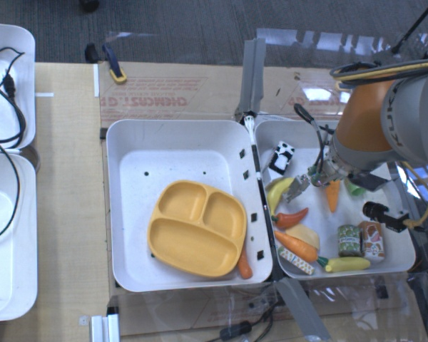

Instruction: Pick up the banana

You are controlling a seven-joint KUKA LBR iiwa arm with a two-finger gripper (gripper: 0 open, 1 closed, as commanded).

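Lies in the right bin (406,261) by its left wall: one banana (277,189), long axis slanting from upper right to lower left, upper end under the gripper (300,186). Cannot tell how the gripper stands. Elsewhere: two carrots, one yellow plate (197,226) in the left bin (171,130)
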